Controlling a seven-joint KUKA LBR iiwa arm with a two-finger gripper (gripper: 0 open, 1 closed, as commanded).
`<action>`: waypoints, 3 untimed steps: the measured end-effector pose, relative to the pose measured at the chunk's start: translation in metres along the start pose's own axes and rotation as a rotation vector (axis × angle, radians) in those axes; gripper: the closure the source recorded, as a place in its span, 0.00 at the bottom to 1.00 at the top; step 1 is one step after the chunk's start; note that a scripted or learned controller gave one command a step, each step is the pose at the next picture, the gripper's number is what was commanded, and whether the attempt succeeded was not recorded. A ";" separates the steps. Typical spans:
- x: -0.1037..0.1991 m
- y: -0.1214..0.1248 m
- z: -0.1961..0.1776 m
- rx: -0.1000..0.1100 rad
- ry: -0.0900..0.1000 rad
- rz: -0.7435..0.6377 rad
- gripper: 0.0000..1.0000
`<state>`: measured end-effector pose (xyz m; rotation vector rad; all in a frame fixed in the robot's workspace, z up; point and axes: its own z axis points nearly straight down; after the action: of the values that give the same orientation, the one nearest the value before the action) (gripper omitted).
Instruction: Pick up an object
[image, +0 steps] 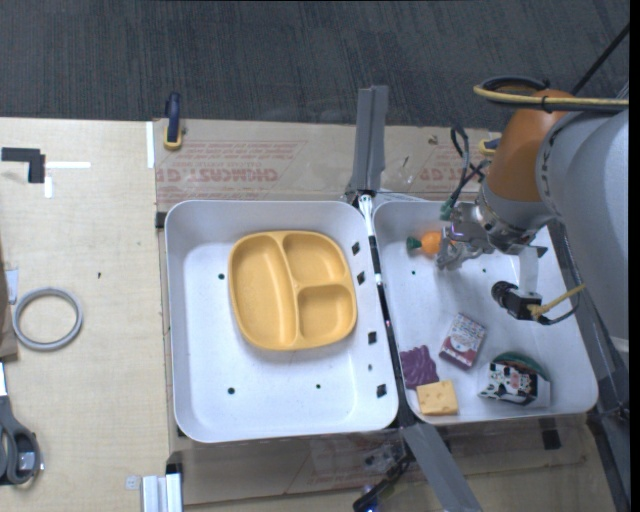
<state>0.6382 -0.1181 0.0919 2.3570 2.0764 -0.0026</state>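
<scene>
orange object (430, 243) | right bin (570, 345), partly hidden | end effector (452, 250) beside it, grip state unclear

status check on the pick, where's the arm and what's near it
Gripper low in right bin, beside small orange object; grip unclear. Yellow divided plate in left bin. Cheese wedge, pink packet lie untouched.

Yellow divided plate (292, 290), purple scrap (419, 365), orange ball (431, 243), white bins (200, 400)

Plate (293, 290) in left bin (190, 330); sponge (437, 398) in right bin (570, 360).
</scene>
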 end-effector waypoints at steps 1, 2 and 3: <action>0.000 0.000 0.000 0.000 0.000 0.000 0.00; -0.015 0.016 -0.001 -0.002 -0.001 -0.189 0.00; -0.008 0.019 0.003 0.013 0.000 0.124 0.00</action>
<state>0.6557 -0.1284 0.0891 2.4892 1.9320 -0.0164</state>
